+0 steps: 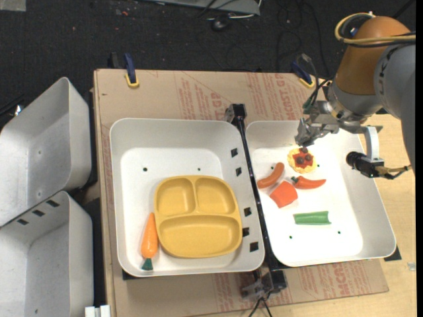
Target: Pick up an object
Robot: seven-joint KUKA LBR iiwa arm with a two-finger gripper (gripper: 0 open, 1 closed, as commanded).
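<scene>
Claw (308,137) hangs just above the pizza toy (302,159), at its upper edge; nothing seen between the tips. Apart or together: cannot tell, the wrist hides it. Likely lined up there for a drop onto the pizza toy, so the pick is judged not yet made.

Pizza toy sits in the right bin (370,243), upper middle, flat on the floor. Just below and right of it: red chili (309,183). Left of and below it: sausage (271,176), tilted. Below it: red wedge (283,194), touching or nearly touching the sausage end. Further below: green pepper (311,218), well apart from the rest. 5 items bunched, so a neighbour could get nudged on descent.

Far left of the pizza toy, left bin (125,177) holds a yellow tray (198,216) with 3 compartments and a carrot (149,238) against its left side.

Arm (377,58) enters from the right, orange band up top, wrist bent steeply down toward the pizza toy.
</scene>
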